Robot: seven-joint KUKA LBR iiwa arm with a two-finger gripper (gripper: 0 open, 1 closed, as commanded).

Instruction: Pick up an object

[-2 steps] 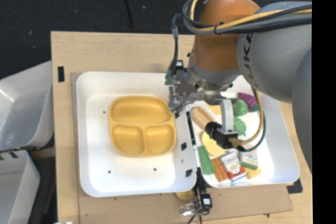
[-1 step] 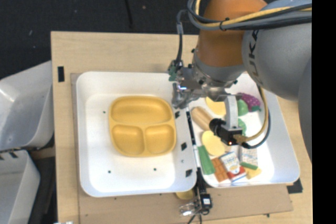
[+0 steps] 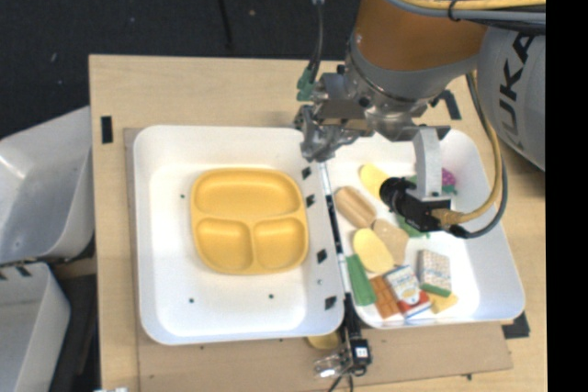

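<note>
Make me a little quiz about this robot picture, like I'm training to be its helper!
1. True or false: the yellow plate lies in the bin on the view's left.
2. How many compartments does that plate have? A) two B) three C) five
3. Fill the gap: the long stick by the inner wall of the bin on the view's right is coloured ____.
Key: 1 true; 2 B; 3 green.
</note>
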